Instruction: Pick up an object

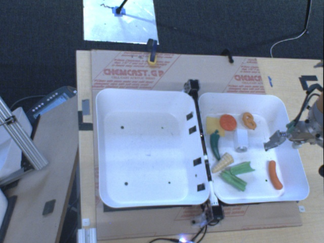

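Note:
The right bin [291,194] holds several small toys. A red round piece [228,122] lies on a yellow block [214,123] near the bin's back left, with an orange curled piece [248,120] to their right. A pale cylinder [241,141] stands in the middle and a dark green pepper [216,144] lies left of it. A cream cone [223,162] and two green pieces [242,168] [234,180] lie toward the front. An orange sausage [275,174] lies at the front right. My gripper [277,139] hangs over the bin's right side, above the sausage and right of the cylinder, with nothing seen in it.
The left bin [104,151] stands beside the right one, with a row of black clips [197,146] along the shared wall. The bench's cardboard sheet [136,70] runs behind both bins. A cable [288,39] trails at the back right.

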Available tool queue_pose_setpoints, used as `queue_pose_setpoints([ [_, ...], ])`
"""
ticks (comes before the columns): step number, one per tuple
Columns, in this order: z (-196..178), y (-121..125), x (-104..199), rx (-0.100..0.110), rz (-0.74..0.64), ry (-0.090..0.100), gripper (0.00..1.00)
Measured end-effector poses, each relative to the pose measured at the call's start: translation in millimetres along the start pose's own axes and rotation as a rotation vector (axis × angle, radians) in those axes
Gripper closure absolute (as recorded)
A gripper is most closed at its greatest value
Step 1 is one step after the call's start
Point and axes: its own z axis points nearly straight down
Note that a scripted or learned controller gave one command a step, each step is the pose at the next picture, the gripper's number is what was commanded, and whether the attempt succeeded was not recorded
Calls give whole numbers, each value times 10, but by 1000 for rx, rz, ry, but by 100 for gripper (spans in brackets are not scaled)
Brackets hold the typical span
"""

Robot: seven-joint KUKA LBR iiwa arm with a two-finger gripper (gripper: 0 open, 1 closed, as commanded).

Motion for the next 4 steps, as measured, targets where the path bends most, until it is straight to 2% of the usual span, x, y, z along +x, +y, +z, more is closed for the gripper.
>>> queue_pose_setpoints([
  [1,-110,11,0,-3,-4,-1,100],
  [2,1076,-217,-77,8,4,4,100],
  [3,1196,341,-72,-4,-3,-1,100],
  [4,1194,-128,153,3,2,2,100],
])
